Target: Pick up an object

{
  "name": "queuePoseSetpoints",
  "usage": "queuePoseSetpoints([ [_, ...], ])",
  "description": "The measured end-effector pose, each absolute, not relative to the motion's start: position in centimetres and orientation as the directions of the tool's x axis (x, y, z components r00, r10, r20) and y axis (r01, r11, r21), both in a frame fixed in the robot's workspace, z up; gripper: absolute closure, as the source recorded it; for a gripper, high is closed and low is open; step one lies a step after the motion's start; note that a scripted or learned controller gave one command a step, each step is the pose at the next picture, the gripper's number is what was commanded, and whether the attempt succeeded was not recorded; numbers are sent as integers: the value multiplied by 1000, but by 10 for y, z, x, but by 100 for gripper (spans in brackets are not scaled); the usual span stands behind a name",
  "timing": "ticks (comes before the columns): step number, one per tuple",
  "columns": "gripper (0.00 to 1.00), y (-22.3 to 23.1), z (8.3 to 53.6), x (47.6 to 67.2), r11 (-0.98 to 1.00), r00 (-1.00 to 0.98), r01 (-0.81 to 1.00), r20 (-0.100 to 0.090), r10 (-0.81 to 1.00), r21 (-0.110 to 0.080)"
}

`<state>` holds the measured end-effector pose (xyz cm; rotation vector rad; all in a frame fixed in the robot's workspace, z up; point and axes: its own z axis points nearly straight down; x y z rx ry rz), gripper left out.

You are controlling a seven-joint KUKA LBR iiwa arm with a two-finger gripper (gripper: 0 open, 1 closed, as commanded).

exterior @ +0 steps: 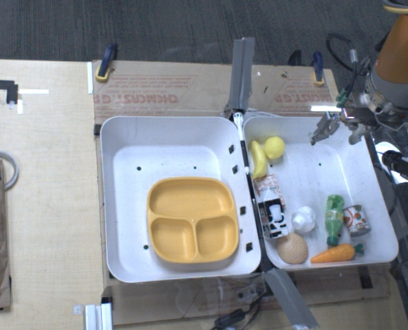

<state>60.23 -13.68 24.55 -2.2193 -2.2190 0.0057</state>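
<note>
I see the claw point(338, 126) released, fingers spread, hovering at the upper right over the right bin point(369, 177). Below it lie a carrot point(334, 254), a green bottle point(334, 218) and a lemon point(274, 146), all untouched.

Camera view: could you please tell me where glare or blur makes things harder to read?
Camera view: glare blows out the white right bin's rim below the arm; the pincer looks small and soft; the yellow three-compartment plastic tray is evenly lit and sharp.
</note>
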Motion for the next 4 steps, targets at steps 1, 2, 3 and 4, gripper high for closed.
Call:
queuePoseSetpoints([
  [1, 0, -150, 112, 533, 22, -22, 1000, 0, 1000, -4],
  [2, 0, -201, 90, 622, -122, 122, 992, 0, 992, -2],
  [3, 100, -201, 98, 622, -119, 119, 993, -2, 993, -3],
  [4, 100, -191, 184, 621, 522, -522, 853, -2, 853, 2],
])
